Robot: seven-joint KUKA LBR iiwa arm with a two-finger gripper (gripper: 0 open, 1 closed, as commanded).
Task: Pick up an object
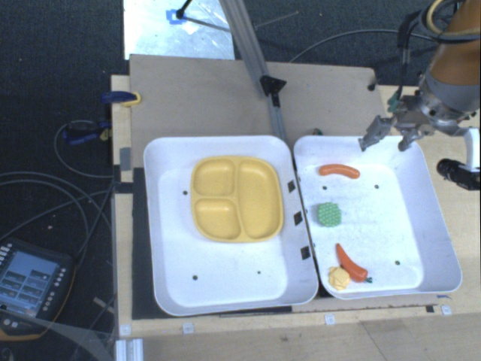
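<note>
Jaws: two dark fingers spread apart, nothing between them; the gripper (390, 135) hangs over the far rim of the right bin, at about 1 o'clock from the view's centre.
Arm: grey body with an orange band (456, 57), entering from 2 o'clock.
Right bin: shallow white plastic bin (421, 224), touching the left bin along its inner edge.
Orange sausage: long orange-red toy sausage (339, 171), lying crosswise at the bin's 11 o'clock, near the jaws but apart from them.
Green block: small round green textured piece (328, 214), at the bin's 9 o'clock, just below the sausage.
Toy carrot: slim orange-red carrot shape with a dark tip (351, 263), slanting at the bin's 7 o'clock.
Yellow lump: small pale yellow knobbly piece (339, 278), touching the carrot's lower side.
Left bin: shallow white plastic bin (173, 277).
Yellow plate: rounded yellow plastic plate with three compartments (237, 198), lying flat toward the left bin's 12 o'clock.
Worktop: tan board (195, 96) carrying both bins.
Pole: grey metal rod (244, 28), slanting down from 12 o'clock to the worktop.
</note>
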